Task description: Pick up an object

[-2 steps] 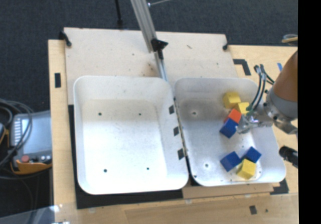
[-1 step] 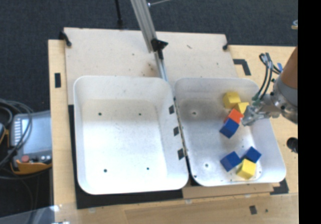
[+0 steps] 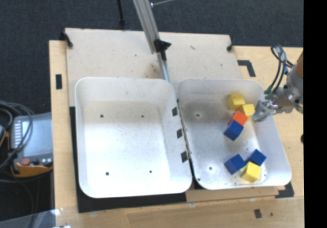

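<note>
The pincer point(image 3: 261, 110) hung over the right bin point(image 3: 204, 94) beside a yellow block point(image 3: 249, 109); its state was unclear.

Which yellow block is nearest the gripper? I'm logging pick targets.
The small yellow block right beside the gripper, not the larger one behind it or the one near the front rim.

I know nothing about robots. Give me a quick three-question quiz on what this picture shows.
1. True or false: all the blocks lie in the right bin.
2. How many blue blocks are there?
3. What sits nearest the gripper: A) small yellow block, B) lower yellow block, C) left bin?

Key: 1 true. 2 three: one under the orange block, two lower down. 3 A.
</note>
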Motion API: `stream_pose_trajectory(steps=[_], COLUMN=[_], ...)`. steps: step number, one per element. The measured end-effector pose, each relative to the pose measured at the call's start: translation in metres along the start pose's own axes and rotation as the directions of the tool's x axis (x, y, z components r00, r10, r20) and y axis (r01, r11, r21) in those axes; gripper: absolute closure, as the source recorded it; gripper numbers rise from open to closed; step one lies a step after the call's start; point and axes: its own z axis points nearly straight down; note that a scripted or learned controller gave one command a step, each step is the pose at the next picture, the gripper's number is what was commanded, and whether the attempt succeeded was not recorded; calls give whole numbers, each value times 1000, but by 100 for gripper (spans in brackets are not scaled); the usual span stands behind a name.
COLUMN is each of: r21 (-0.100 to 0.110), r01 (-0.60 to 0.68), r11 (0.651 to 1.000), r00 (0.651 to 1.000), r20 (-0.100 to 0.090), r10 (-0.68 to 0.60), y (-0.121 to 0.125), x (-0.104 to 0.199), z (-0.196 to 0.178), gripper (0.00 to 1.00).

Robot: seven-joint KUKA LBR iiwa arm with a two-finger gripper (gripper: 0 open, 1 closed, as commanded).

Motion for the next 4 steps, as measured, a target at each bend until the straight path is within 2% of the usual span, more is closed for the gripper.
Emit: stream_pose_trajectory(steps=[1, 4], r21=[6, 6], r01=[2, 3], r11=[1000, 1000], r00=[1000, 1000], r20=[-2, -4], r10=[-2, -3], y=[14, 24], x=[49, 197], z=[9, -4], gripper=[100, 100])
